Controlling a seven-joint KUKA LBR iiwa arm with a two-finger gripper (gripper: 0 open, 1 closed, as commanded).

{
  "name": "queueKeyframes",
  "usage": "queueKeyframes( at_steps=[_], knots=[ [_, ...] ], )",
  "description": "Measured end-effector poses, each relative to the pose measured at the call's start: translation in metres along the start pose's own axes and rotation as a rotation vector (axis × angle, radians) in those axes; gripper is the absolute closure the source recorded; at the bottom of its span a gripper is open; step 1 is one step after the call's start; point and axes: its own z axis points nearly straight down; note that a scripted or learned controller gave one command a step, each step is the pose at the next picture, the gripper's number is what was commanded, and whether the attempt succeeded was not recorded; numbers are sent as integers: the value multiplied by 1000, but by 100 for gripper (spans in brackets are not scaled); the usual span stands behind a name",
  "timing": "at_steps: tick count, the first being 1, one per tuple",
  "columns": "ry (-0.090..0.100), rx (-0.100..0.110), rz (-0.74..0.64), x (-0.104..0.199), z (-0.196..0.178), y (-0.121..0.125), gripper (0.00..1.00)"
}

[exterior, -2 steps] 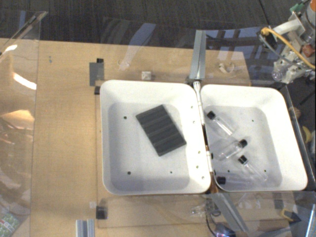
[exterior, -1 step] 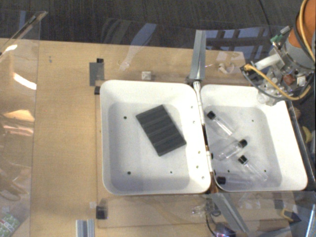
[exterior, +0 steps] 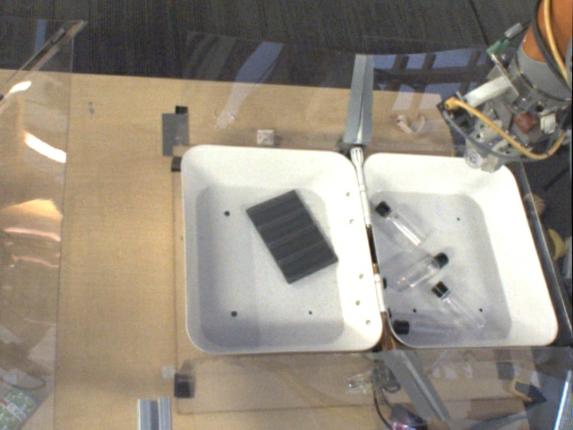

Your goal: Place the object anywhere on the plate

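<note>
Three clear vials [exterior: 419,256] lie diagonally, black caps upper-left.

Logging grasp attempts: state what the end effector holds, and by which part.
Cannot be told for certain: the end effector hovers over the right bin's top edge, with nothing visible in it.
</note>
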Motion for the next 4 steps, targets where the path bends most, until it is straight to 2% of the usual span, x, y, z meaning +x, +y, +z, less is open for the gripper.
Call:
queueKeyframes(
  at_steps=[1,2,3,4],
  knots=[
    [1,-1,21,9,-25,-19,100],
    [3,0,50,22,-56,-56,100],
    [0,0,-54,-4,31,-58,100],
    [1,0,57,16,-4,-38,100]
  ],
)
